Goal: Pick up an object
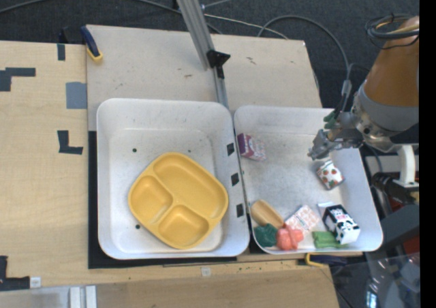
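White plastic, two shallow bins side by side on a pale wooden bench [157, 61]. Left bin [109, 163]: one yellow divided tray [178, 199], three compartments, lying flat and turned at a slant, filling the lower middle of the bin floor; a few dark specks on the white around it. Right bin [286, 119]: a small purple-and-white packet [253, 147] near the upper left, by the shared wall; a white piece with red and green markings [330, 174] toward the right side; along the near edge, from left to right, a tan bread-like piece [266, 212], a green item [266, 235] touching a pink-red item [290, 238], a pale pink-and-white block [302, 218] just above them, a flat green piece [329, 239], and a black-and-white cow-patterned carton [341, 223] in the near right corner. These near-edge items crowd together, several touching, while the packet lies well apart from them. Grey arm with an orange upper section [392, 71] reaches in from the right; its gripper [321, 148] hangs over the right part of the right bin, just above the red-and-green marked piece and apart from it. Whether its fingers are spread or pressed together I cannot tell from where I stand; nothing shows between them. Other entries: a slanted grey metal pole [193, 10] crossing the bench top toward the bins' shared wall, a blue-and-yellow clamp [90, 42] at the bench's far left corner, black cables [300, 24] on the dark floor beyond.
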